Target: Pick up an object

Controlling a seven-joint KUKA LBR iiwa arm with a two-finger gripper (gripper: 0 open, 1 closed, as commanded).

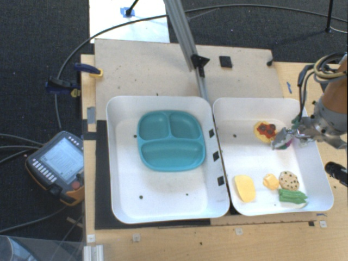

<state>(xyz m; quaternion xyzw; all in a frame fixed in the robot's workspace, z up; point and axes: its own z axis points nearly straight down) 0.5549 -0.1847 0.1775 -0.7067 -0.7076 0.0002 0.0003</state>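
Note:
The right bin holds several toy foods. A small pizza slice with red topping lies near its back right. Along the front sit a yellow cheese slice, a small orange-yellow piece, a chocolate-chip cookie and a green bean pod. My gripper reaches in from the right and hangs just right of the pizza slice, low over the bin floor. Nothing shows between its fingers.
The left bin holds a teal divided plate. A slanted metal pole stands behind the bins. A teach pendant lies off the bench at the left. Cables run across the dark floor.

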